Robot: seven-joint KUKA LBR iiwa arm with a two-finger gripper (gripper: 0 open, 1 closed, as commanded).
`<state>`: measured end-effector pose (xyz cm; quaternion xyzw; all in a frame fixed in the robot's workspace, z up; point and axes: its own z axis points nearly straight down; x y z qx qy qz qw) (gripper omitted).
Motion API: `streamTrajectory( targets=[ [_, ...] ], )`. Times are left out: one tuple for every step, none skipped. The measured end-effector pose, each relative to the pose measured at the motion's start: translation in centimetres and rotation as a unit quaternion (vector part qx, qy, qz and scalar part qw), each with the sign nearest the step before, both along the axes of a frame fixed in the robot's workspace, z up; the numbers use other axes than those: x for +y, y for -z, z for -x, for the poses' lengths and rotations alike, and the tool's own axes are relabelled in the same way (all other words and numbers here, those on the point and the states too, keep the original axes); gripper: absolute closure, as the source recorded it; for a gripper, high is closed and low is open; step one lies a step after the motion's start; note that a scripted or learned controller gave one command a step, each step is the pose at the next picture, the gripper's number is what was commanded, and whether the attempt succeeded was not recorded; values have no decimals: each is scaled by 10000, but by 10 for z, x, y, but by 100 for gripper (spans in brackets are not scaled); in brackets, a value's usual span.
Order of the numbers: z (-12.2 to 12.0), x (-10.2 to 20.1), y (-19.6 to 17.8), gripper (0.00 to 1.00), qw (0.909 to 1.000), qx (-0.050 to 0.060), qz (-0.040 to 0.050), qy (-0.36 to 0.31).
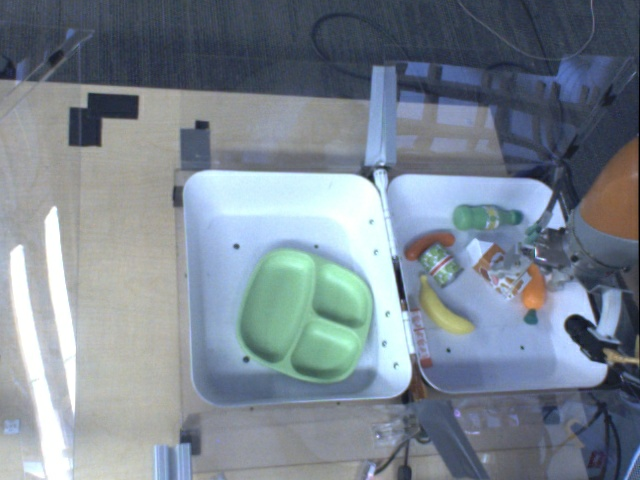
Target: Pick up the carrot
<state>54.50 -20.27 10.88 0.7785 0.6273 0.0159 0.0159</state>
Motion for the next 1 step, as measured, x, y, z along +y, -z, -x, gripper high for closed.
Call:
streamTrajectory(
  targets=[
    [2, 1, 0, 0, 9980, -53, 86, -632]
  ],
)
